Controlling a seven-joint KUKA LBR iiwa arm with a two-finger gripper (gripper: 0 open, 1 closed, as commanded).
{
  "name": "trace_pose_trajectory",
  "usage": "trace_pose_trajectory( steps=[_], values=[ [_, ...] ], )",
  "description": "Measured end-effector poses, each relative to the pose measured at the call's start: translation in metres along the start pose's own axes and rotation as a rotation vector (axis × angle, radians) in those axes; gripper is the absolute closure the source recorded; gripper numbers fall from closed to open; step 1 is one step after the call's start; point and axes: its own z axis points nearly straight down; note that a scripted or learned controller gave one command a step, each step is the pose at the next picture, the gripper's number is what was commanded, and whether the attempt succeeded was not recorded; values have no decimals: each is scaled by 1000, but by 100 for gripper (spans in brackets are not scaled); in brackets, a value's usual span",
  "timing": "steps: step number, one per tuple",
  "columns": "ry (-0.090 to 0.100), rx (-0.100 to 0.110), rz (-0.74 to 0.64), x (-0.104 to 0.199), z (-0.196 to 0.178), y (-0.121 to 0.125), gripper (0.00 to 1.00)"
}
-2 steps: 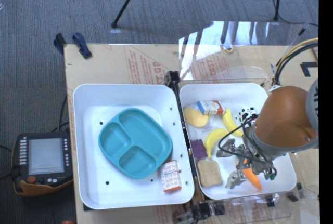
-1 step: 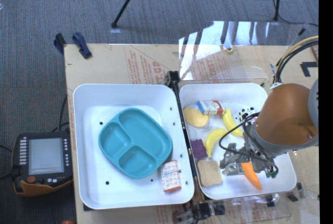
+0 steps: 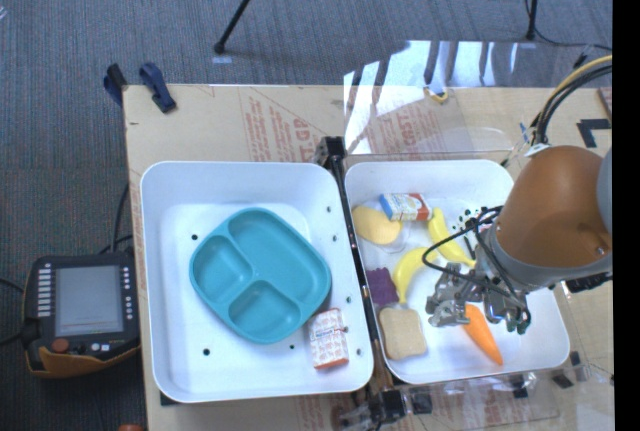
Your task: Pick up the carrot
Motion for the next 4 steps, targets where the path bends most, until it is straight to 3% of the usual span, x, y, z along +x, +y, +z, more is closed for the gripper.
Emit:
trace_pose_trajectory(
  steps=[1,2,3,4],
  values=[
    [1,1,309,11,-16,7,100],
    [2,0,399,20,-58,76,100],
    [-1,2,338,12,-109,18,100],
    [5,1,202,21,-74,79,100]
  ],
)
